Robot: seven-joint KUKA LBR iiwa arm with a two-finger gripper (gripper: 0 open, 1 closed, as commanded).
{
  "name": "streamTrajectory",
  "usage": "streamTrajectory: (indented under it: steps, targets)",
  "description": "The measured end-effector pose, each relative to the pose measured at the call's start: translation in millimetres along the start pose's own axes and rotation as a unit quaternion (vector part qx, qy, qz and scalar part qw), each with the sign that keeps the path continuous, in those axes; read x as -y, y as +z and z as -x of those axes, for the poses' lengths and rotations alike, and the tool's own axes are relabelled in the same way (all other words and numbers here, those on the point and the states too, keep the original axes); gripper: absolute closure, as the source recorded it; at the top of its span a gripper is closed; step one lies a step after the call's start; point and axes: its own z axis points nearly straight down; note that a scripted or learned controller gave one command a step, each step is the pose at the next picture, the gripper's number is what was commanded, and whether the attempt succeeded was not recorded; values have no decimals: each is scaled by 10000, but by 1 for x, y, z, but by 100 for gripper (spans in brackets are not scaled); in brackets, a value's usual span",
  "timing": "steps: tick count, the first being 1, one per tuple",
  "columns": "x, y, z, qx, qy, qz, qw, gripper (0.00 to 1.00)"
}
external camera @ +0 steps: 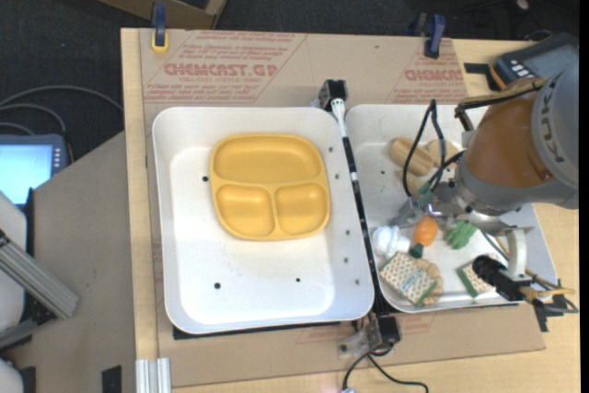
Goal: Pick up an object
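The end effector (425, 214) hangs low in the right white bin (368, 129) over the small orange and green toy pieces (426, 231), its grip state indiscernible, so this looks like the reach-and-close step, with a firm lift needed next.

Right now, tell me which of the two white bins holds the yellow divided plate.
The left bin. The yellow divided plate lies in it alone, while the right bin holds small cluttered objects under the arm.
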Motion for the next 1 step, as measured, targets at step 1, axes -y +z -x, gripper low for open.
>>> streamTrajectory:
  steps: [1]
  targets:
    - [-4, -11, 1, 20, 2, 50, 10000, 100]
